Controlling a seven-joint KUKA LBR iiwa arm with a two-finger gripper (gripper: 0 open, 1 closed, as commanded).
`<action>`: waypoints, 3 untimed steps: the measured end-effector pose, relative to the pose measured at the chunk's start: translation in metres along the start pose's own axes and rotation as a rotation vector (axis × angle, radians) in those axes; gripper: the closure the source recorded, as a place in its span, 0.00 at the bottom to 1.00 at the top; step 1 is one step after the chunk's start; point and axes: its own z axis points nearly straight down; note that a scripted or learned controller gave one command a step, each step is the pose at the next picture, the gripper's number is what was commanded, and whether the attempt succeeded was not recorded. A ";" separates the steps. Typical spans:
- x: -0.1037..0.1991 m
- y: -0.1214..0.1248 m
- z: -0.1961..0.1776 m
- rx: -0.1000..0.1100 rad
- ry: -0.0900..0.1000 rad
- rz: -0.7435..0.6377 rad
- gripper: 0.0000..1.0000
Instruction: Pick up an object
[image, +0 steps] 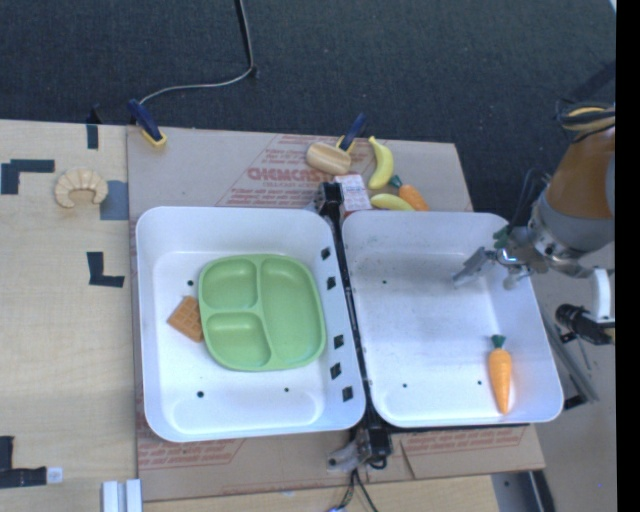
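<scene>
You see the gripper (490, 268) over the right bin's (430, 400) upper right part, fingers spread wide, nothing between them. Carrot (500, 378) lies in that bin's lower right corner, orange, tapered, green top, well apart from the gripper, with bare speckled floor between them. Left bin (160, 400) holds a green three-part tray (262, 310), smooth plastic, rounded corners; a tan cracker (186, 319) pokes from under its left edge. Behind the bins on the cardboard (250, 175): a bread roll (328, 158), two bananas (381, 163), a small box (352, 190). A croissant (80, 187) sits far left on the wooden worktop (50, 350). A blue-yellow clamp (147, 122) grips the cardboard's corner.
</scene>
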 end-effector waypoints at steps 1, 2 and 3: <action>-0.009 -0.090 -0.027 0.002 -0.002 0.003 0.00; 0.004 -0.099 0.073 -0.002 0.000 0.001 0.00; 0.003 -0.098 0.063 -0.006 -0.004 0.002 1.00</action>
